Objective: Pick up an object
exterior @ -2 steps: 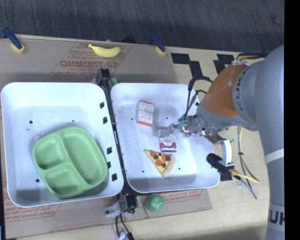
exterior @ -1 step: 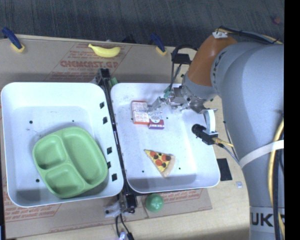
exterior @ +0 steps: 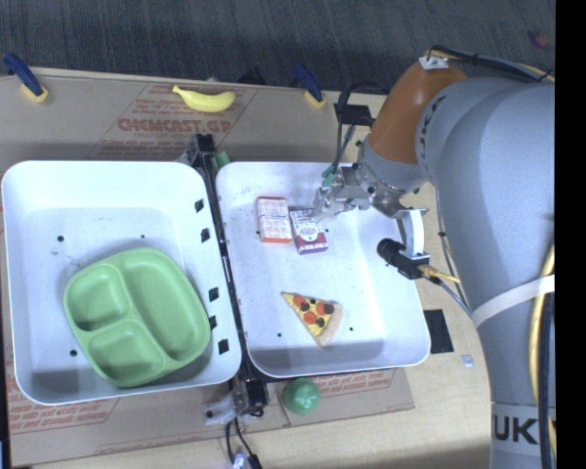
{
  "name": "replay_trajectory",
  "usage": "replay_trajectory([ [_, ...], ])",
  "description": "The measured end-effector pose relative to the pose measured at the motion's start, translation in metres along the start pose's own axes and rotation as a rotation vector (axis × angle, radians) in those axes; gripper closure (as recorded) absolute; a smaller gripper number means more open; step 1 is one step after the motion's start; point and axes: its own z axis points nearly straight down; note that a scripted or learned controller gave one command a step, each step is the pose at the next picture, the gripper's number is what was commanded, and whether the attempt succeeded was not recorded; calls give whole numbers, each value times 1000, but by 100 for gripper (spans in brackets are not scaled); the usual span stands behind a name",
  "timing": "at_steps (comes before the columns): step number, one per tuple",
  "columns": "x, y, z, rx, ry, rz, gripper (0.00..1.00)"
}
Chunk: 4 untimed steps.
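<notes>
The grey arm with its orange band fills the right of the view, nearest the lens, and its claw hangs low over the far part of the right bin. Whether the claw is spread or pressed together cannot be told — its tip blurs into the bin's white floor. Just beside the claw, toward the left bin, lie a small purple carton and an orange-red box, touching side by side. Nearer the viewer from the claw lies a toy pizza slice, apart from both. Well off to the left sits a green divided plate.
</notes>
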Motion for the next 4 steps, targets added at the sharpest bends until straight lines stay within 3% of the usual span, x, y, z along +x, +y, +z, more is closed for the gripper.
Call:
replay_trajectory([
  [1, 22, 2, -132, 7, -3, 4, 100],
  [2, 22, 1, -130, 10, -2, 4, 0],
  [3, 42, -18, 5, 11, -2, 6, 0],
  [4, 42, -17, -7, 10, -1, 3, 100],
])
